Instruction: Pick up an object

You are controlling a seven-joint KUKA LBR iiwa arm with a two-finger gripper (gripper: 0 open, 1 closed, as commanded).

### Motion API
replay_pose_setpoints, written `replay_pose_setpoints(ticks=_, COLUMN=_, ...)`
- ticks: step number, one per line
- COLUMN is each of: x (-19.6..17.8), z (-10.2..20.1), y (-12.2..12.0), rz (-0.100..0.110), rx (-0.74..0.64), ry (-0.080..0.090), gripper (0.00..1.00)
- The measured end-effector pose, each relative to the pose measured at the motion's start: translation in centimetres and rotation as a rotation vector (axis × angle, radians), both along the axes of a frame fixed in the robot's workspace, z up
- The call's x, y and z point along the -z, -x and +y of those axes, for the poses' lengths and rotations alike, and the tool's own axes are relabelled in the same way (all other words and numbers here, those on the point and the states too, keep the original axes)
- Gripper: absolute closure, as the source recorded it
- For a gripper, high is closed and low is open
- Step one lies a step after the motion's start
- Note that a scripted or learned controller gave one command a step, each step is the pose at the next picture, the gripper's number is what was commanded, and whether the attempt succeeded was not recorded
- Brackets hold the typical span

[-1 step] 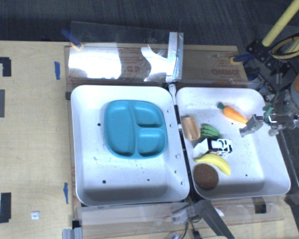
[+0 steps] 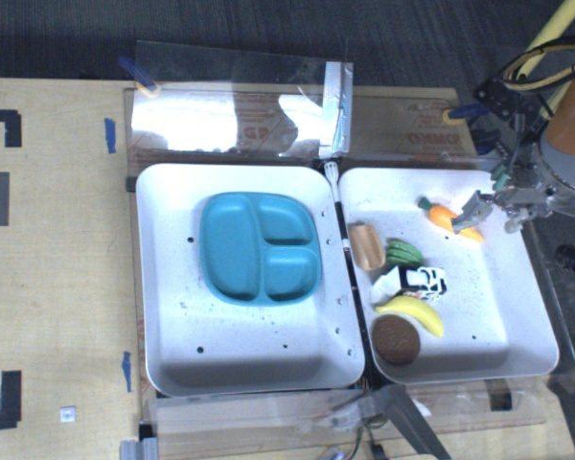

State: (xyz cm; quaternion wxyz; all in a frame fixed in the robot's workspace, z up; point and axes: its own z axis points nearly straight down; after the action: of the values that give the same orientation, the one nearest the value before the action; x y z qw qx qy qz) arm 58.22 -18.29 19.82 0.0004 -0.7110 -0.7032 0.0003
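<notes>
My gripper (image 2: 492,215) hangs over the far right corner of the right bin (image 2: 517,348), open, with nothing between its fingers. Its left finger (image 2: 472,210) stands just beside or over the right end of an orange toy carrot (image 2: 442,216). Lower in the same bin lie a tan bread piece (image 2: 367,246), a green vegetable (image 2: 403,252), a white and black object (image 2: 423,281), a yellow banana (image 2: 413,312) and a brown round object (image 2: 396,339).
The left bin (image 2: 163,333) holds a blue divided plate (image 2: 262,247). A clear plastic panel (image 2: 235,103) stands behind the left bin. Cables (image 2: 532,65) hang at the top right, near the arm (image 2: 565,147).
</notes>
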Motion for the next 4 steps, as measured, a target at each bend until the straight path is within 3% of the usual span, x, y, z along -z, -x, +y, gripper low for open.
replay_pose_setpoints(ticks=1, x=6.6, z=-2.4, y=-5.2, rz=0.002, rx=-0.077, ry=0.000, gripper=0.00)
replay_pose_setpoints(ticks=2, x=11.1, z=-2.7, y=-6.5, rz=-0.006, rx=-0.177, ry=-0.015, gripper=0.00)
replay_pose_setpoints(ticks=3, x=9.8, z=-2.9, y=-6.6, rz=-0.012, rx=-0.179, ry=-0.003, gripper=1.00)
replay_pose_setpoints(ticks=4, x=1.1, z=4.0, y=-8.8, rz=-0.013, rx=-0.072, ry=0.000, gripper=1.00)
